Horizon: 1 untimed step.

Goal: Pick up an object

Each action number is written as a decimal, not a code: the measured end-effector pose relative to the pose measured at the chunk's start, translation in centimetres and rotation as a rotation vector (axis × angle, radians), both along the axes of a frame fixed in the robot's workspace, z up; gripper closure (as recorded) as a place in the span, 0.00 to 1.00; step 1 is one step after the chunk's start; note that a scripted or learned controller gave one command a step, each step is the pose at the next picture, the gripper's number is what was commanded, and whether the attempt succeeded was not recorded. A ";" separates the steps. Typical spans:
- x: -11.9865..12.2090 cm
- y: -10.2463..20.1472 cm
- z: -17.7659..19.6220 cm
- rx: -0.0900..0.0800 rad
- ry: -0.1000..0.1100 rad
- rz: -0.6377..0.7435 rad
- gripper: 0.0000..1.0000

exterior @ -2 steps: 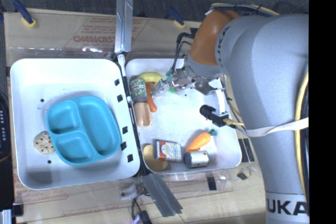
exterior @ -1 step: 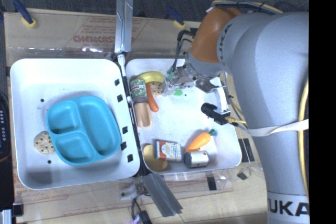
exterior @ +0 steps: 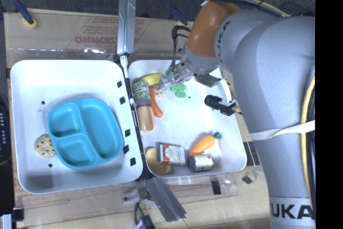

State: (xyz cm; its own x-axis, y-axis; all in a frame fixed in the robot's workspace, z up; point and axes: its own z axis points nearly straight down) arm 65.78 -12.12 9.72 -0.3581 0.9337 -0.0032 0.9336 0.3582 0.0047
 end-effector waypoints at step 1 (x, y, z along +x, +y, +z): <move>0.1 -0.8 0.0 -0.001 0.000 0.265 1.00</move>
